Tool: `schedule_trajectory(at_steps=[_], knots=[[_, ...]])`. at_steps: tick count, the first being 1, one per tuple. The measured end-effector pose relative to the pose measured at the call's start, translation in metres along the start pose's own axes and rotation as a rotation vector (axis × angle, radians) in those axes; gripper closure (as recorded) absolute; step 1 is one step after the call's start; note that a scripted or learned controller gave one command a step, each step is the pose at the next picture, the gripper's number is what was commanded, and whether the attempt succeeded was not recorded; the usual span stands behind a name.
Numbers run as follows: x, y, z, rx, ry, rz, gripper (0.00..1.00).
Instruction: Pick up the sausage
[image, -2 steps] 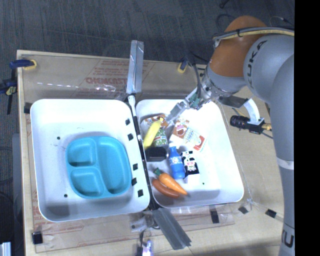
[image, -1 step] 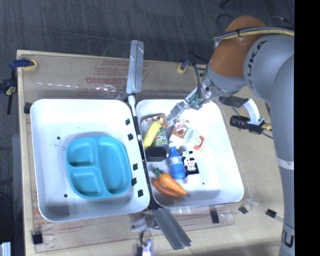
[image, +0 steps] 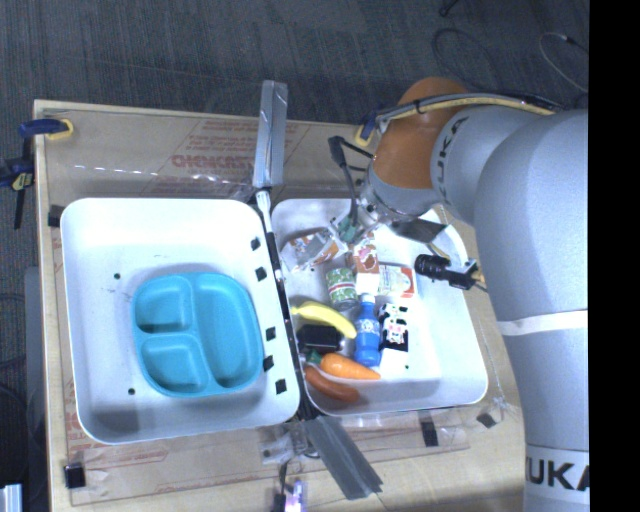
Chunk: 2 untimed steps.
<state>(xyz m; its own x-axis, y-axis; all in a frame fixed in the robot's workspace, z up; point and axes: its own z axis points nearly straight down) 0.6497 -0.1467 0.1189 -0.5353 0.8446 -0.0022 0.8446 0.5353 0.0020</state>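
The sausage (image: 330, 388) is a reddish-brown link lying at the front left corner of the right bin (image: 455, 375), just under an orange carrot (image: 352, 367). My gripper (image: 353, 228) hangs from the orange-banded wrist at the back of that same bin, low over a crumpled wrapper (image: 310, 247) and a small carton (image: 366, 259). It is well behind the sausage, with the pile of items between them.
The right bin also holds a banana (image: 325, 316), a blue bottle (image: 368, 335), a green can (image: 341, 285), a white carton (image: 398, 281) and a black-and-white box (image: 396, 327). The left bin (image: 90, 260) holds a blue divided tray (image: 195, 333). A divider rail (image: 270, 290) separates the bins.
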Motion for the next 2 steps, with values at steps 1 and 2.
schedule_trajectory(at_steps=[1,2], knots=[[0.0001,-0.0001,0.0002,0.0,0.0,0.0,0.0],[0.0001,-0.0001,0.0003,0.0,0.0,0.0,0.0]])
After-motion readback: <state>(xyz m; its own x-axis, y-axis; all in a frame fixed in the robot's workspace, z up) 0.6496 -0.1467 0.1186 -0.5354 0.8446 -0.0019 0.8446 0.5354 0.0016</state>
